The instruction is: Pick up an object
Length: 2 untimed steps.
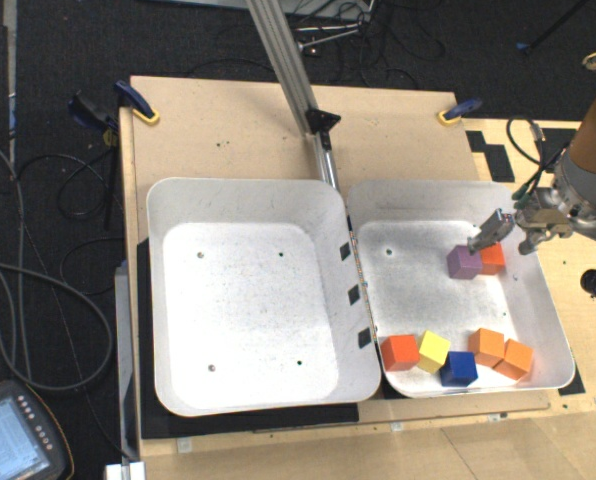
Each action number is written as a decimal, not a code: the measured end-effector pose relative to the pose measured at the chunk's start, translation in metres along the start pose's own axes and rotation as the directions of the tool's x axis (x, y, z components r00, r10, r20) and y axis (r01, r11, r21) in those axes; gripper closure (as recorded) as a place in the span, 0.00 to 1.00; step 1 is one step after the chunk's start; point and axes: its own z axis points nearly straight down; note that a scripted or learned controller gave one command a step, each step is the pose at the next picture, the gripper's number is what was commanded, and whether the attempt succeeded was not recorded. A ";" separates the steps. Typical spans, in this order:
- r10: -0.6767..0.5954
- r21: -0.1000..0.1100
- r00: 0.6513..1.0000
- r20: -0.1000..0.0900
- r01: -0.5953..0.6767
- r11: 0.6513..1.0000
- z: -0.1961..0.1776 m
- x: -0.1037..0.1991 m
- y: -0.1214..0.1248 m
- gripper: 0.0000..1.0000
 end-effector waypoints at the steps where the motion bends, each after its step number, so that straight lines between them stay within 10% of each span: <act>1: 0.000 -0.002 1.000 0.001 0.000 1.000 0.044 -0.002 0.000 0.00; 2: 0.000 -0.002 1.000 0.001 0.000 1.000 0.095 -0.012 -0.001 0.00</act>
